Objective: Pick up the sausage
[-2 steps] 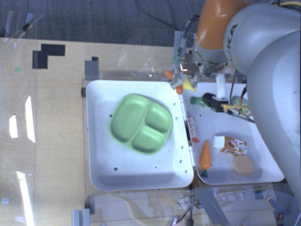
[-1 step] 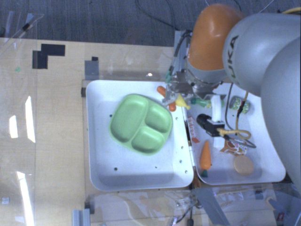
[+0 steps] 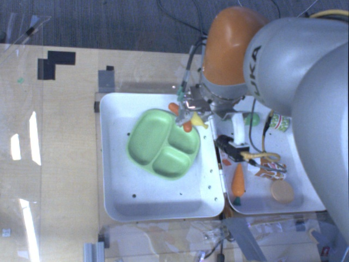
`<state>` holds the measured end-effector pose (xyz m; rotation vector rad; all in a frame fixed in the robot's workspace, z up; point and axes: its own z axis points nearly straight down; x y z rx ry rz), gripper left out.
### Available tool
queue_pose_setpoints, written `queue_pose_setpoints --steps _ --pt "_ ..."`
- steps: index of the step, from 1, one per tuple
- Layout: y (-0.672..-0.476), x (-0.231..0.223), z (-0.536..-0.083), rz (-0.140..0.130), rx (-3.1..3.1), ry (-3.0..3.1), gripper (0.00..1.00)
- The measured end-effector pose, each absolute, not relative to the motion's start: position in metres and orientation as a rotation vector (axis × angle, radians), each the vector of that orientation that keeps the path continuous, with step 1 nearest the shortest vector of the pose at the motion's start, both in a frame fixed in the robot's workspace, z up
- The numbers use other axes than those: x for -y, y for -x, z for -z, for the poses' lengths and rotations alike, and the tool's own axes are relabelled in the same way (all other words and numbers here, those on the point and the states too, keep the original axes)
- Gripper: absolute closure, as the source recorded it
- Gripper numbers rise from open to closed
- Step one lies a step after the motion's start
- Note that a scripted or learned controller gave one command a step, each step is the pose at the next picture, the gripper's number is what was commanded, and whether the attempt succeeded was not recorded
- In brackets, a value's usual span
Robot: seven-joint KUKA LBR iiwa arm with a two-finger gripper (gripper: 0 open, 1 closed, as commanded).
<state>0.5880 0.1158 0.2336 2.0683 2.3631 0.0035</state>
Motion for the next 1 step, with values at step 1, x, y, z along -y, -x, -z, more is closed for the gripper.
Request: queue_pose_setpoints --steps 1 --pt "-0.5662 -0.1822 -0.2796 -0.007 -2.418 -2.003 1.00"
